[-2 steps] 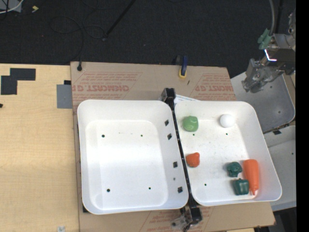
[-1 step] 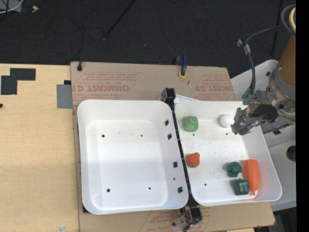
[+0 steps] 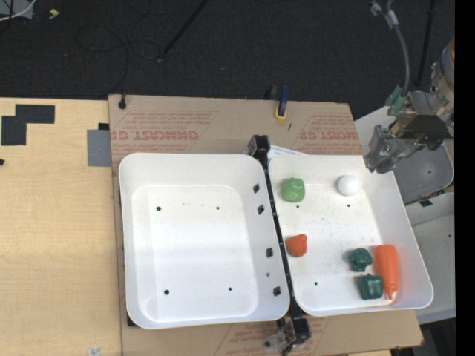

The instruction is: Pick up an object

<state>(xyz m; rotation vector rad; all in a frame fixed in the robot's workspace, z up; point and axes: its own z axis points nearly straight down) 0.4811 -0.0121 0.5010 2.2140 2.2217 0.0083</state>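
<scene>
Gripper [image 3: 380,154] hangs off the right bin's [image 3: 415,232] 1 o'clock corner, finger state unclear, w/ white ball [image 3: 348,185] nearest, likely easiest pick.

2 bins [image 3: 191,170] – glossy white plastic; board [image 3: 223,124] beneath – matt brown cardboard; bench [image 3: 52,236] – pale wood.

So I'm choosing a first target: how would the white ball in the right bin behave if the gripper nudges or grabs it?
The white ball looks round and smooth, so a nudge would probably send it rolling across the right bin. It sits alone near the far wall, so it may stop there. Its curved surface could slip from the gripper.
</scene>
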